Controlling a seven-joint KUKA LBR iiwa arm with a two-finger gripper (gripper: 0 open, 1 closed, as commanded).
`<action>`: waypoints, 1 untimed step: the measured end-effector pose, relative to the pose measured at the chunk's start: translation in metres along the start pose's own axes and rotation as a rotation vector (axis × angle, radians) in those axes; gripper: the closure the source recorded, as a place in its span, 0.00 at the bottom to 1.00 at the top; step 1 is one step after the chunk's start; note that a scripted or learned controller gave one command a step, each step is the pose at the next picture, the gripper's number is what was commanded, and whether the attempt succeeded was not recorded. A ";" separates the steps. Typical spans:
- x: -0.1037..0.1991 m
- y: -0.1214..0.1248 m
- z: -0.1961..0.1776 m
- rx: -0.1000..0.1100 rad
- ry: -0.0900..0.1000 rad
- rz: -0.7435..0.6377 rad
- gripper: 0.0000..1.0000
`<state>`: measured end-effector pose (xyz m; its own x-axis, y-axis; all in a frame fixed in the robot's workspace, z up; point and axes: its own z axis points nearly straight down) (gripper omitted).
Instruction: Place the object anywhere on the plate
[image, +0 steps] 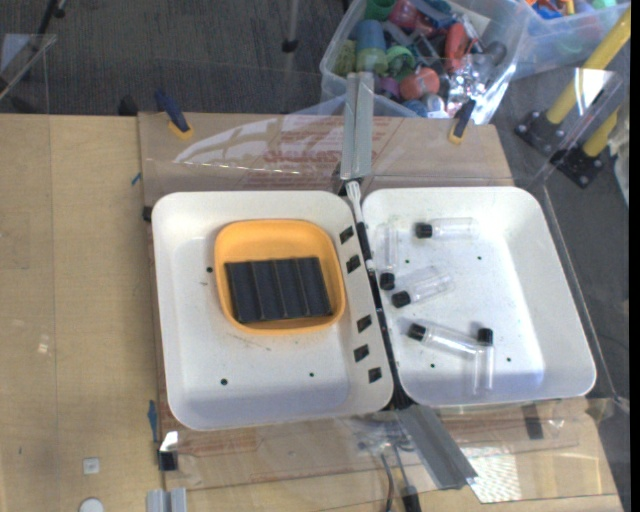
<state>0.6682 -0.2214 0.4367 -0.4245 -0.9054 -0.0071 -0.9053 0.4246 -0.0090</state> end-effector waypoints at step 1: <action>0.000 0.000 0.000 0.000 0.000 0.000 0.00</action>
